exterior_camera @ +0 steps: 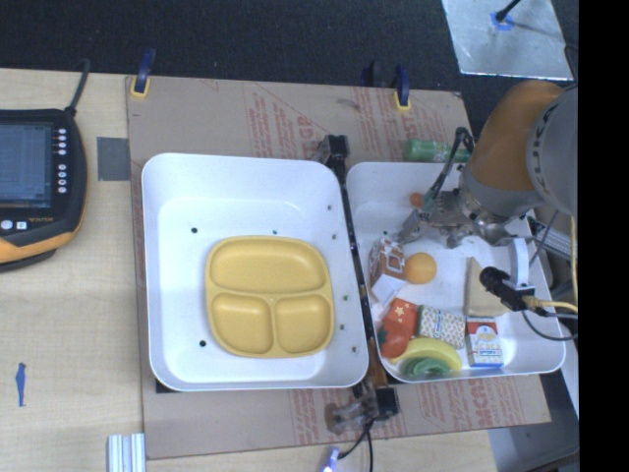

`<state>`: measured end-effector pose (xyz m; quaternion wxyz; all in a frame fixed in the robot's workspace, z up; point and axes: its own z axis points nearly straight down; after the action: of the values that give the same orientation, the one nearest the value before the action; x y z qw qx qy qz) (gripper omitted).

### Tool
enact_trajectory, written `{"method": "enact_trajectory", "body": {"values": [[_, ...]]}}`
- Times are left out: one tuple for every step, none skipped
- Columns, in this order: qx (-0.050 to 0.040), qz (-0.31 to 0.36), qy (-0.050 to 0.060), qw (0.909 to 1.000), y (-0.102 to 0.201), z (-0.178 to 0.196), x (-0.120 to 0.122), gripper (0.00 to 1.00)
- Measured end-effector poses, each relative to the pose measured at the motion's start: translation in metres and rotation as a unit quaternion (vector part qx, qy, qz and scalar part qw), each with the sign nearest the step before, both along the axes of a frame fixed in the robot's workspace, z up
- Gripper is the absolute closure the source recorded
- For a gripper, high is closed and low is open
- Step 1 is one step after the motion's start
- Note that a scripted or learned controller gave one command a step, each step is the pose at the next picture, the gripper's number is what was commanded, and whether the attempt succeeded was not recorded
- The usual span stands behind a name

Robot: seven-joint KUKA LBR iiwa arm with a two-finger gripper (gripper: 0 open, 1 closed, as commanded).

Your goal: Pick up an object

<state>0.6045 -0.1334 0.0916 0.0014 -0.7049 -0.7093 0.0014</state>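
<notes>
The right bin (388, 180) holds several small items. An orange ball (421, 267) lies near its middle, with a brown-and-white packet (389, 262) just left of it. Lower down are a red piece (398, 324), a patterned box (442, 324), a yellow and green toy (428, 357), a red-and-white carton (482, 341) and a beige wedge (481, 289). My gripper (437, 228) hangs low over the bin's upper half, just above and right of the orange ball. Nothing is visibly held in it.
The left bin (167, 195) carries a yellow divided plate (268, 295). A black divider rail (352, 254) runs between the bins. A green object (429, 149) lies behind the right bin, and a teach pendant (34, 190) sits at the far left.
</notes>
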Motion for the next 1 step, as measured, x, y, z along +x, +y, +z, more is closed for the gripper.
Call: {"method": "enact_trajectory", "body": {"values": [[0.0004,-0.002,-0.001,1.0000,-0.0001,0.0006,0.0519,0.00]]}}
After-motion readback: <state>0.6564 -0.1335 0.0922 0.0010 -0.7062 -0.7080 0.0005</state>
